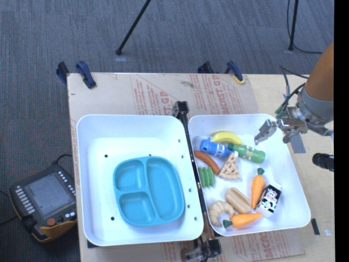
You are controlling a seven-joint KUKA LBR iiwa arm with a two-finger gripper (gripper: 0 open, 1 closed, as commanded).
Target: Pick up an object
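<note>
The right bin (289, 162) holds several toy foods: a yellow banana (226, 137), a blue bottle (214, 147), a green bottle (248, 153), a red sausage (206, 161), a waffle wedge (230, 168), green beans (206, 176), two carrots (257, 186) (245, 219), a black-and-white carton (269, 197), a hot dog bun (238, 200) and a croissant (220, 212). My gripper (281, 137) hangs over the bin's upper right corner, open, its fingers spread with nothing between them. It stands to the right of the green bottle and apart from it.
The left bin (92, 146) holds a blue divided plate (148, 190). Clamps (85, 73) grip the bench's far edge. A pendant (41, 201) lies on the floor at the left, and tripod legs (136, 21) stand behind the bench.
</note>
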